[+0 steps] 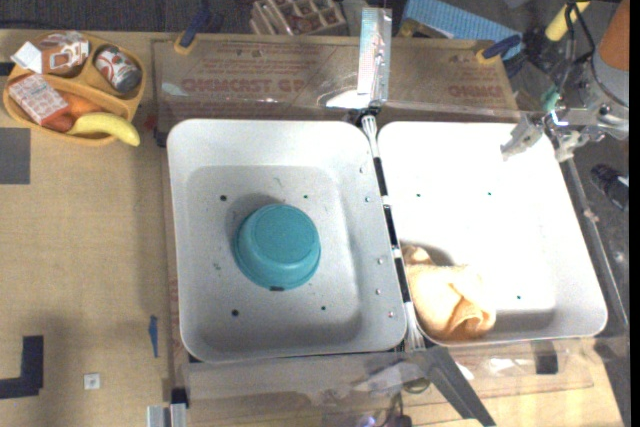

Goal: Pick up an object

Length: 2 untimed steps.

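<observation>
- wooden worktop [80, 245] carries two shallow white bins side by side, with cluttered boxes and cables beyond its far edge.
- at the far left corner sits a yellow tray [60, 105] with a banana [105, 127] and some small packets.
- left bin [200, 165] holds a teal bowl [279, 245], mouth down, resting near the bin's middle.
- a clear plastic strip [374, 55] stands upright at the far end of the seam between the bins.
- right bin [560, 245] holds a crumpled tan cloth [448, 300] in its near left corner, pressed against the wall beside the seam; its bulk runs roughly from far left to near right.
- hand [545, 135] hangs over the far right part of the right bin, above its rim; whether its fingers are spread or pressed together i cannot tell, and nothing shows between them.
- judged from this, the cloth is the closer target: it lies toward the near left of the hand, diagonally across the same bin, while the bowl is farther left in the other bin.
</observation>
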{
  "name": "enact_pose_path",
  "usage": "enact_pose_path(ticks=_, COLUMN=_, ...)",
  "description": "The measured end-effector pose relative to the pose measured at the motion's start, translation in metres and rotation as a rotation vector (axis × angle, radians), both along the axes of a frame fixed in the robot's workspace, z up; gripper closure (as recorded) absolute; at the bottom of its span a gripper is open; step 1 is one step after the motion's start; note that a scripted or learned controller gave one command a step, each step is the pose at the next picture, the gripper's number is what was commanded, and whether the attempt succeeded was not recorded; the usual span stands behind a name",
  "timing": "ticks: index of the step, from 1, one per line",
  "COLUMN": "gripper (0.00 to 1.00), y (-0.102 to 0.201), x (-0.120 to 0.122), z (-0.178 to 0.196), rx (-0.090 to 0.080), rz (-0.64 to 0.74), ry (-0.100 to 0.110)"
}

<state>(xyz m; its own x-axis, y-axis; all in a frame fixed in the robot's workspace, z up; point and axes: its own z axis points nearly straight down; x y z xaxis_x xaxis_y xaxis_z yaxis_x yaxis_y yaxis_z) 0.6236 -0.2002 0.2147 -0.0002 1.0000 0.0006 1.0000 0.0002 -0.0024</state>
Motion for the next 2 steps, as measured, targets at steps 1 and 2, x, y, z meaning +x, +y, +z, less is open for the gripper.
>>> enact_pose_path(ticks=1, gripper=0.00, y=0.029, x=-0.071, z=-0.038, rx=-0.001, rz=-0.085, ry=0.000)
enact_pose_path(ticks=2, gripper=0.00, y=0.077, x=-0.114, z=-0.076, rx=0.000, rz=-0.128, ry=0.001)
